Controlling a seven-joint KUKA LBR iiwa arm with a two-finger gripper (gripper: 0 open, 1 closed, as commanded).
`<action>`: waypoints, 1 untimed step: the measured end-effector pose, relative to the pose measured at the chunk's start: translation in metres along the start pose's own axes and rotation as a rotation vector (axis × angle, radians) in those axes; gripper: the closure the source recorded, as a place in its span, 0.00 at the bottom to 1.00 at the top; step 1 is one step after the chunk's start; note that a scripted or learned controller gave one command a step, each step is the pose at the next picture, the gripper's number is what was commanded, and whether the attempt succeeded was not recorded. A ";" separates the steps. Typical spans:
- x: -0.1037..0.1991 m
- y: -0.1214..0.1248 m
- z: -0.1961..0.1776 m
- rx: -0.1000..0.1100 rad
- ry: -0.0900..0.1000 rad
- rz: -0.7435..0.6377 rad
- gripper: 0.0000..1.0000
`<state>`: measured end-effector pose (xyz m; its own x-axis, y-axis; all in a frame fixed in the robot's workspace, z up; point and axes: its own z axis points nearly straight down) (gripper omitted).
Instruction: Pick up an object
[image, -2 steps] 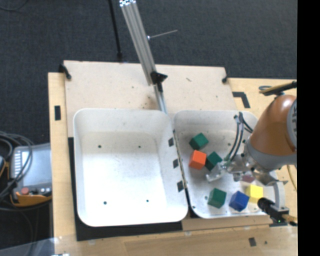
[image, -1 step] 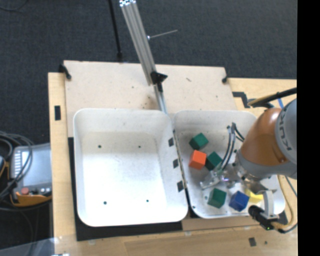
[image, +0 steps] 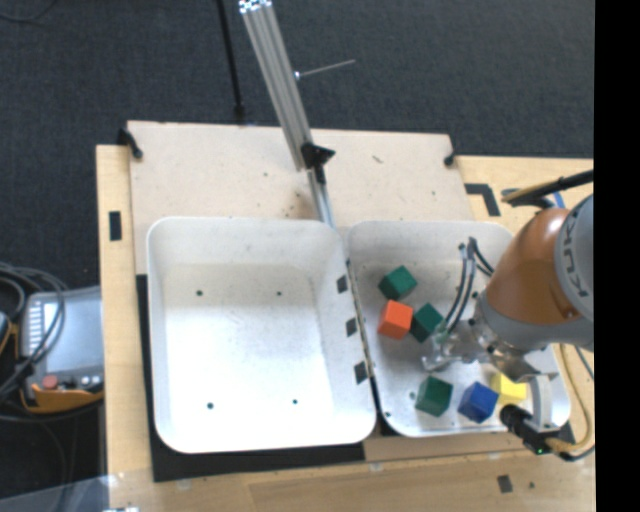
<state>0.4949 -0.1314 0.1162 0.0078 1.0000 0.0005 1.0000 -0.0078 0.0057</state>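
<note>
The right bin holds several small blocks. A green cube lies near its middle, with an orange cube just below it and a dark green block beside that. Along the front wall sit another green cube, a blue cube and a yellow block. My gripper hangs low over the bin between the dark green block and the front green cube. The orange-banded wrist covers the bin's right side.
The left bin stands beside the right one, sharing a middle wall. A slanted metal rail rises from the back board. A control pendant and cables lie off the bench at the left.
</note>
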 end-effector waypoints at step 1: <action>-0.008 0.001 -0.062 -0.002 -0.003 -0.010 1.00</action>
<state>0.4956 -0.1391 0.1780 -0.0025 1.0000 -0.0022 1.0000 0.0026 0.0080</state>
